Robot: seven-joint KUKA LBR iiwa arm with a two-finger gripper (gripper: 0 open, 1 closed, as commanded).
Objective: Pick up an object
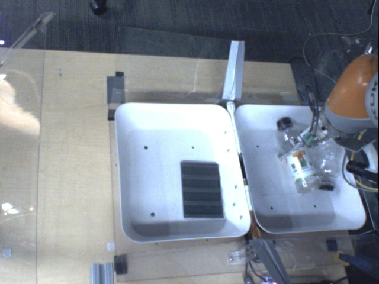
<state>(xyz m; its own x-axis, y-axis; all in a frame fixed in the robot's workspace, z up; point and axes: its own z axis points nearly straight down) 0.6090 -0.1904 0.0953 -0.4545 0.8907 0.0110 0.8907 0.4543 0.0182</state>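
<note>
Here, seen from above at a slant, two shallow white plastic bins sit side by side on a pale wooden bench point(71, 158). The left bin point(136, 158) holds a dark ribbed rectangular block point(202, 189), lying flat toward its front right. The right bin point(260, 158) holds a small clear plastic bottle with a white and green label point(302, 169), lying on its side near the middle, and a small dark round cap point(284, 123) near the back. The grey arm with its orange band point(349, 93) reaches in from the right — its two-finger gripper point(312, 137) is low over the right bin, just above the bottle's upper end. Whether they touch, I cannot tell.
</note>
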